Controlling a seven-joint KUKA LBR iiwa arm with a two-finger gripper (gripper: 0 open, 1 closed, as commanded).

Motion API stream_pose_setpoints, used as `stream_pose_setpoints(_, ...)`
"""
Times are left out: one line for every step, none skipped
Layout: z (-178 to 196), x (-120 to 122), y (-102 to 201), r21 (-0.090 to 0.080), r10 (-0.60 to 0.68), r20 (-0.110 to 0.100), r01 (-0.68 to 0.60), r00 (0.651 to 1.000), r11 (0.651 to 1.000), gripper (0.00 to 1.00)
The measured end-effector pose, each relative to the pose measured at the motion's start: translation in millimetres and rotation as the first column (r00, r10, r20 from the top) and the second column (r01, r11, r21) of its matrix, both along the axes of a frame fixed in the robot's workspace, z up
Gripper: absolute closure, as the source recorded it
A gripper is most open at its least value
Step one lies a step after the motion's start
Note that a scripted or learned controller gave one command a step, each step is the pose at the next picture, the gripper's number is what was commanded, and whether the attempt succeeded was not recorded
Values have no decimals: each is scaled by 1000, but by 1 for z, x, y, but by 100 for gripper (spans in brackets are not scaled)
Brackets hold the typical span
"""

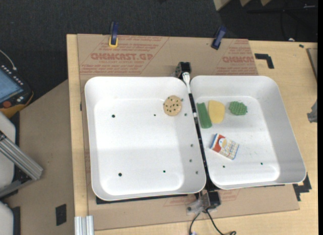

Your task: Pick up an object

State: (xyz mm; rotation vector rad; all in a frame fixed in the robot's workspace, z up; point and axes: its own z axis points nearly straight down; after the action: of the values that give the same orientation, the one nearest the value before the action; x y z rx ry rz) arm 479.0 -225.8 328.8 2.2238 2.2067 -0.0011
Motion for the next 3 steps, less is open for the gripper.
stream_pose_setpoints(-45,0,56,11,12,-11,-12,1000,1000,100)
stream_pose_setpoints(-30,0,-2,2,4,-2,-4,1000,1000,100)
stream_pose_setpoints(-49,1,85,11,15,-8,-15,1000,1000,100)
